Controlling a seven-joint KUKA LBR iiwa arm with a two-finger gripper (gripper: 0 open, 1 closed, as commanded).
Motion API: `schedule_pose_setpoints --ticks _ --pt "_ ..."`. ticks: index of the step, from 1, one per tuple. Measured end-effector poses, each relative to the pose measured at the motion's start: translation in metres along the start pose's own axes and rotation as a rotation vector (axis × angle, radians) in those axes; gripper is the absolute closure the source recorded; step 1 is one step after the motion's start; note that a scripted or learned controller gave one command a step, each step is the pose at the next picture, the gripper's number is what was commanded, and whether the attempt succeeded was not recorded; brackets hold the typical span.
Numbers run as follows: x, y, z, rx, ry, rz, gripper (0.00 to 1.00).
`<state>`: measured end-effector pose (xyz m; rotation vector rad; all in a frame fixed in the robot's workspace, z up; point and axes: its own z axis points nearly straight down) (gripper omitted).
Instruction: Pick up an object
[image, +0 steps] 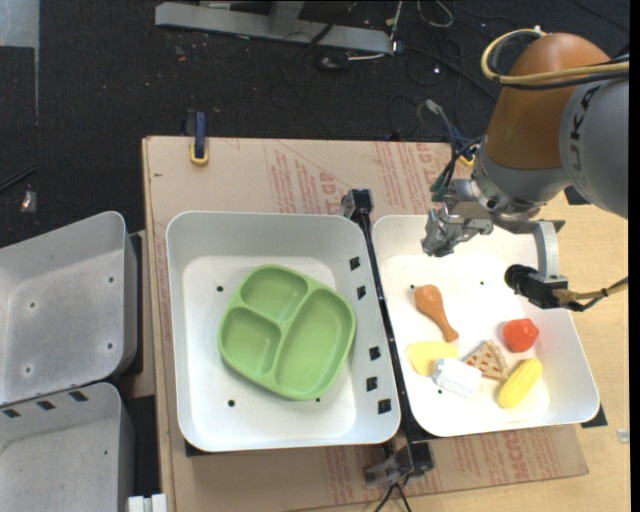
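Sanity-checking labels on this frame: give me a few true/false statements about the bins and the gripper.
1. The green divided plate lies in the left bin. True.
2. The gripper holds the drumstick. False: the drumstick lies on the floor of the right bin, apart from the gripper above the bin's far edge.
3. The red tomato sits on the green divided plate. False: it is in the right bin.
4. The yellow corn lies near the right bin's front right corner. True.
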<state>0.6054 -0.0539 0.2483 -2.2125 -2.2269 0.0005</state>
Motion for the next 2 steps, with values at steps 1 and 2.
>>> schedule_pose_setpoints --ticks 1,2 --pt "0.058 -0.002 0.003 -0.001 0.000 -0.002 1.00" --pt "0.115 -0.021 0.016 0.001 0.001 -0.002 1.00"
